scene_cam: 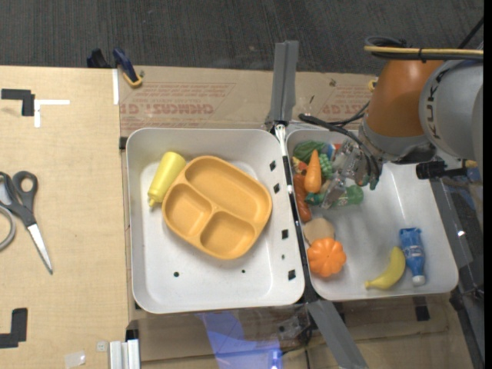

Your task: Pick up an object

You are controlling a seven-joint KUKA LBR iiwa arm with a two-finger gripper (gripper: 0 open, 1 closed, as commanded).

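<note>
My gripper (344, 181) hangs low over the upper left of the right bin (430, 283), among a pile of toy food. Beside it lie an orange carrot (312, 172) and green items (309, 151). Further down the right bin sit a small orange pumpkin (326, 257), a tan round piece (320, 230), a yellow banana (387, 270) and a blue bottle (412, 255). The fingers sit against the clutter, and whether anything is between them is not visible.
The left bin (154, 283) holds an orange divided plate (217, 205) and a yellow bottle-shaped toy (164, 176). Scissors (28, 211) lie on the wooden bench at left. A grey divider bar (283, 83) runs between the bins at the back.
</note>
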